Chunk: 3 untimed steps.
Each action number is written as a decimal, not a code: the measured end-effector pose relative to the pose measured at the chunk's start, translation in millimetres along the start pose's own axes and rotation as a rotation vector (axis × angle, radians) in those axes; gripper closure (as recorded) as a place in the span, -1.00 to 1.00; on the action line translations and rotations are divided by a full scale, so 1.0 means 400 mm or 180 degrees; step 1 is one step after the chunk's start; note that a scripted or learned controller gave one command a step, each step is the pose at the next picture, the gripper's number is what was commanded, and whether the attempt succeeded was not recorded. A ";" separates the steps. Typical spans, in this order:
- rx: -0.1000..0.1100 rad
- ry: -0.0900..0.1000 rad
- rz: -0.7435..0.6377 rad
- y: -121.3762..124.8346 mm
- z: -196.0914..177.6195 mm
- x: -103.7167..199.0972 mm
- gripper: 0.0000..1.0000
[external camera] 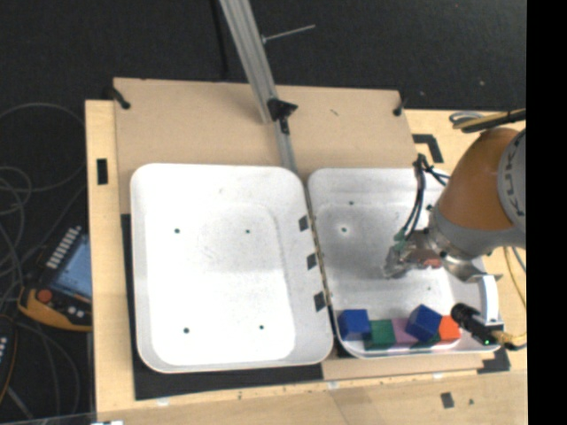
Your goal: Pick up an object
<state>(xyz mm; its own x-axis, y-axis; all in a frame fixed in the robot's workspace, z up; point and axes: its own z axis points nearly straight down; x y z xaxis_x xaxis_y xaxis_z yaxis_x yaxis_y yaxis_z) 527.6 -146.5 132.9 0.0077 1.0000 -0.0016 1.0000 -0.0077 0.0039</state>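
Observation:
Several small blocks lie along the front edge of the right bin [354, 202]: a blue block [354, 322], a green block [382, 333], a pink piece [404, 332], a second blue block [424, 322] and an orange block [448, 328]. My gripper [400, 261] hangs over the middle right of that bin, a little behind the blocks. I see nothing between its fingers, which are too small and dark to judge.
The left bin [221, 264] sits beside the right one on the brown bench. A grey metal post [252, 56] slants in from the top. A handheld pendant [62, 277] and cables lie off the bench at left.

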 end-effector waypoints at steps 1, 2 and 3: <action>-0.0002 0.0000 0.0012 0.000 0.001 0.000 -1.00; -0.0013 0.0000 -0.0025 -0.107 -0.218 0.040 -1.00; 0.0002 -0.0006 -0.0016 -0.107 -0.258 -0.059 -1.00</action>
